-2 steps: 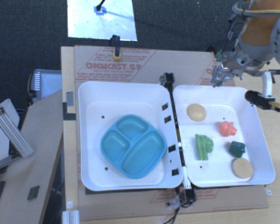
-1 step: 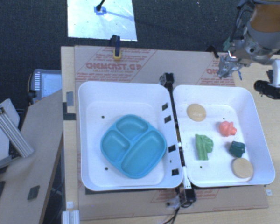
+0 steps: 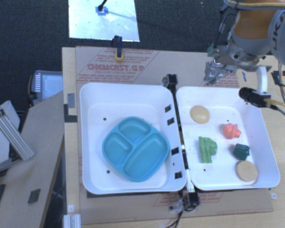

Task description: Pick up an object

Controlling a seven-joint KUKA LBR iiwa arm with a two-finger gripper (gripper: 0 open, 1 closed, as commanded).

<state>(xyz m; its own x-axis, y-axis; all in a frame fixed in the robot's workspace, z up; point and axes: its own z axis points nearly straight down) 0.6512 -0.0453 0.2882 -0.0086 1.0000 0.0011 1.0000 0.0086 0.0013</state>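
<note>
Upper right of frame: gripper hangs just past the far rim of the right bin, over the brown board, not over the bin floor. Whether it's spread or pressed together — cannot tell; it's small and dark against the rim. Nothing seen between its tips, so not holding anything. Wrist and orange band sit above it, arm cut off by top and right edges of frame; cables loop down the right side.

Candidates, all in right bin, each apart from the others:
- beige round item, upper left of bin, nearest the gripper
- pink lumpy item, mid-right
- green item, centre, elongated
- dark teal item, right of green one
- tan disc, lower right, close to near rim

Spacing looks loose enough for a two-finger approach from above on any of them. Judgement: the arm is parked outside the bin, prob. pre-approach; no target committed. Beige one would need the shortest move.

Left bin holds a blue divided plate, lying flat, turned at an angle. Flat and wide — poor pick, prob. there as a place surface.

Hard to make out: what the small items really are (toy food?), black clips along the divider between bins, bits at left edge of frame cut off. Shiny sheet at upper left, w/ glare.
</note>
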